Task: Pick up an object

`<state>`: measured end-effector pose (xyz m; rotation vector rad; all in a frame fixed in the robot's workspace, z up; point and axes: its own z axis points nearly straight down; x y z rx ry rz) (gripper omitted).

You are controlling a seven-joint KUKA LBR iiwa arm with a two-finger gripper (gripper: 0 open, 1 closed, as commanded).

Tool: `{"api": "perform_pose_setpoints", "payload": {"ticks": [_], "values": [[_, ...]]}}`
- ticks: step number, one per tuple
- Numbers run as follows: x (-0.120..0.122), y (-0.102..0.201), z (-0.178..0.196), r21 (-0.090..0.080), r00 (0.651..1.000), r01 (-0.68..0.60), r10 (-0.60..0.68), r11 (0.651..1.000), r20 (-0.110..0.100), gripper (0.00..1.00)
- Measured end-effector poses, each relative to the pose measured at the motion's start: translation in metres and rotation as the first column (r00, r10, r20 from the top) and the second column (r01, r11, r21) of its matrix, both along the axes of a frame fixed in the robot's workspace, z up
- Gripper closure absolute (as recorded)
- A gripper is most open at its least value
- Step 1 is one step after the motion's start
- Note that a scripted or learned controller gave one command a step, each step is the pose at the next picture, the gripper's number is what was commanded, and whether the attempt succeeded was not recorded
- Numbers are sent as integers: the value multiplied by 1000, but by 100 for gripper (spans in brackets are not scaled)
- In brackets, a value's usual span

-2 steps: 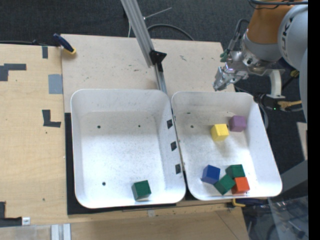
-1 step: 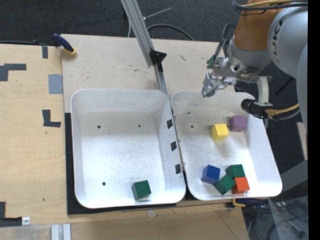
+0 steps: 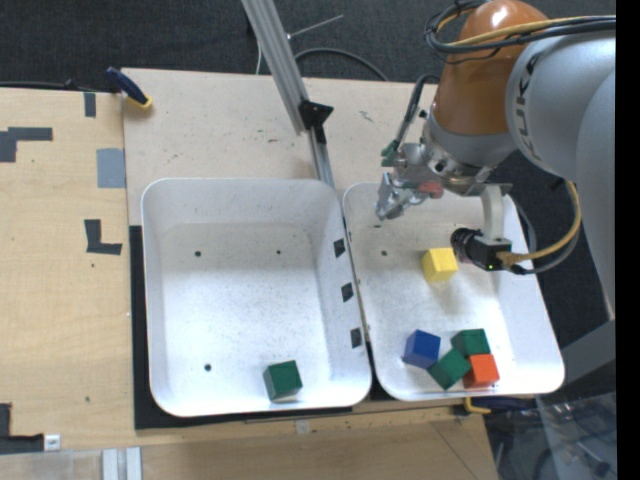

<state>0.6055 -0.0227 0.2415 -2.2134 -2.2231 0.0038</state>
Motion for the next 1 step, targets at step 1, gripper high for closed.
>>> {"api": "perform_pose_setpoints", "payload": {"ticks": [1], "values": [[-30, 43, 7, 1, 1000, -2, 2, 1000, 2, 100]]}}
